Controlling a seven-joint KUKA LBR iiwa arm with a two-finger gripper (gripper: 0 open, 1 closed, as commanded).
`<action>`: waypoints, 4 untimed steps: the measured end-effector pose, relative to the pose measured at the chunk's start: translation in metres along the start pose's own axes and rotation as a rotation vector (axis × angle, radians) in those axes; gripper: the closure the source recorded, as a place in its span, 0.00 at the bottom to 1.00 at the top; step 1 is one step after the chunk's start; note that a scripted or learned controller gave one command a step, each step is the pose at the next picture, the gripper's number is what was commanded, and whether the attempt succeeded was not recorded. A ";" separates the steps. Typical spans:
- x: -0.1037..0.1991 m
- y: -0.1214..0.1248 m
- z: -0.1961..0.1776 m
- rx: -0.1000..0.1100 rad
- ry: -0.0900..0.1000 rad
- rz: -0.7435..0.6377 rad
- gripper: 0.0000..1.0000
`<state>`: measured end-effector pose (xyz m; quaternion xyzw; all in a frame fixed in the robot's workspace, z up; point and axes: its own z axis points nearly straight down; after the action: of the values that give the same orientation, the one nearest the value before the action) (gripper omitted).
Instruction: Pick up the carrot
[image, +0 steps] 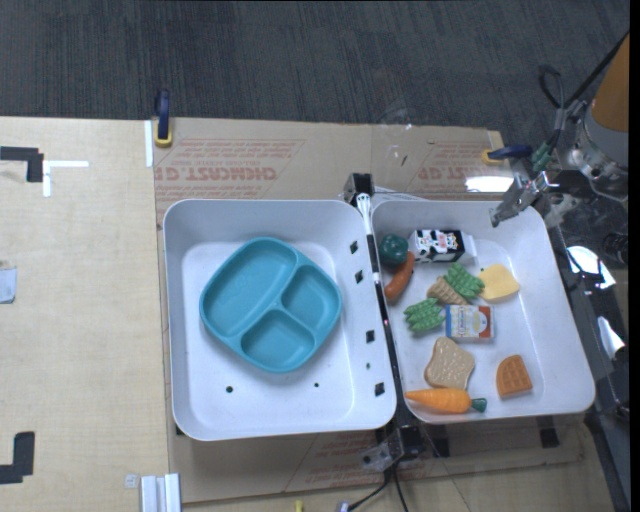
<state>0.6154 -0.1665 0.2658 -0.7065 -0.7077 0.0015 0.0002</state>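
Orange carrot (440, 401) flat, right bin's (575, 345) near edge

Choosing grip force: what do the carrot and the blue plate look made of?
Carrot: probably moulded plastic toy; even orange, smooth, faint sheen, green stub end. Plate: likely hard plastic; uniform teal, matte, rounded moulded dividers. Neither can be confirmed by look alone.

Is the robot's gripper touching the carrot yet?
Apart. The camera view shows the gripper up at the far right corner of the right bin, while the carrot lies at the near edge, with other toy food between them.
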 end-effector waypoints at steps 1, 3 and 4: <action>-0.056 -0.027 -0.021 -0.007 -0.004 -0.231 0.00; -0.056 -0.012 -0.162 -0.006 -0.005 -0.511 0.00; -0.056 -0.012 -0.162 -0.006 -0.005 -0.511 0.00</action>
<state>0.6039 -0.2221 0.4284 -0.5045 -0.8634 0.0012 -0.0035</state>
